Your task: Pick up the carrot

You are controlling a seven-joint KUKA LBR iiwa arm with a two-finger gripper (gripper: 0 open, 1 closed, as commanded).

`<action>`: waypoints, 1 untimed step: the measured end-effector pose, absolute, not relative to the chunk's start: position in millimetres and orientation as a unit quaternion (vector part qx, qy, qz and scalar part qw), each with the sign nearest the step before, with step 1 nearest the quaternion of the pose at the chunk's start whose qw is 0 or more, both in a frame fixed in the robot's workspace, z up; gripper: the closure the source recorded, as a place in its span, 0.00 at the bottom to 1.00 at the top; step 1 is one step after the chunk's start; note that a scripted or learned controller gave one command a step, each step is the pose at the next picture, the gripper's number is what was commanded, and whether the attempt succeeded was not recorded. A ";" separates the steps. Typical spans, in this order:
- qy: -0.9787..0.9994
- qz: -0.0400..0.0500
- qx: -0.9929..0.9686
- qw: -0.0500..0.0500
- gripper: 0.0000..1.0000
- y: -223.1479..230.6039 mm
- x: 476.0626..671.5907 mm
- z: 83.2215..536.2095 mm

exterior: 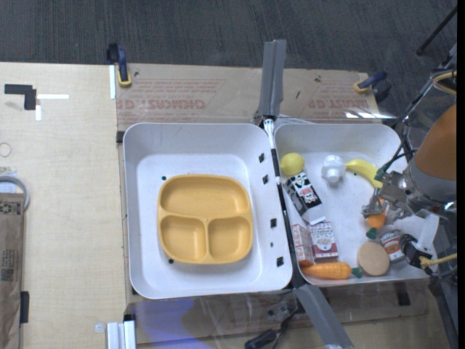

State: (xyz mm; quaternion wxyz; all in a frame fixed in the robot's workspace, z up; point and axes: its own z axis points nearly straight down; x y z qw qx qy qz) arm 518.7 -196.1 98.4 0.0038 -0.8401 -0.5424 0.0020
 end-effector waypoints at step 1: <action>-0.507 0.001 -0.862 0.001 1.00 -107.1 531.0 193.8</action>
